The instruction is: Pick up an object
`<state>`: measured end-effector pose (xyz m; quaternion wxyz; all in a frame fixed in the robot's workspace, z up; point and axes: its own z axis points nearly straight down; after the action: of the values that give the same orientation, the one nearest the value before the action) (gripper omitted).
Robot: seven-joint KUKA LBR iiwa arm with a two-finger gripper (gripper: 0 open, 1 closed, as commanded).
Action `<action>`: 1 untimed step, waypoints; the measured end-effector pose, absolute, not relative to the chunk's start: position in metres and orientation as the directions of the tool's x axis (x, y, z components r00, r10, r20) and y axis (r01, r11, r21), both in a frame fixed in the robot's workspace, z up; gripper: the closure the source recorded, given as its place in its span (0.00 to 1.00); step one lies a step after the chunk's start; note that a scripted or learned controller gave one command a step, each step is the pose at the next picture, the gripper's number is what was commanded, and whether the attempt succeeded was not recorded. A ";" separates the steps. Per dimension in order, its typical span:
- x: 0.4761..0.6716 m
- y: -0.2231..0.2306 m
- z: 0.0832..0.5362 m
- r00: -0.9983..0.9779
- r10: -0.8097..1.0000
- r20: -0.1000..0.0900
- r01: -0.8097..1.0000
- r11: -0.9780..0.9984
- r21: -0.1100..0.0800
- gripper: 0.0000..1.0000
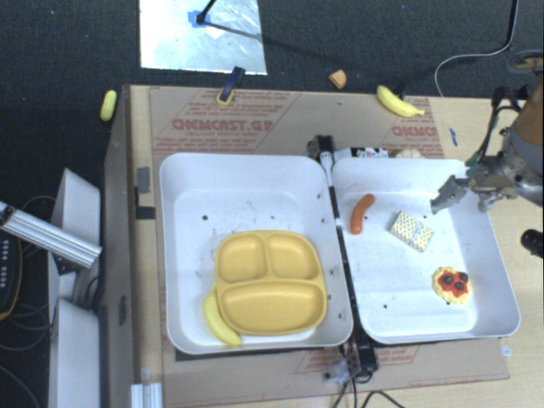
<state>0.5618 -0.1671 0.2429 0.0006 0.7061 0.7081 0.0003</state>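
- The gripper (pixel 448 195) hangs over the right bin's (pixel 489 253) upper right part; whether it is apart or together I cannot tell.
- Nearest lies a patterned white block (pixel 411 229), then a sausage (pixel 361 212) and a small pizza (pixel 451 284).
- The left bin (pixel 183 228) holds a yellow tray (pixel 270 280) and a banana (pixel 220 320).

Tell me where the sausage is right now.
The sausage lies in the right bin, near its left wall, just left of the patterned block.
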 end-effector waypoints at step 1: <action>0.594 -0.109 0.171 -0.004 1.000 0.001 1.000 0.004 0.000 0.00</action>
<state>0.5944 -0.1090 0.1707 -0.0002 0.7057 0.7085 0.0003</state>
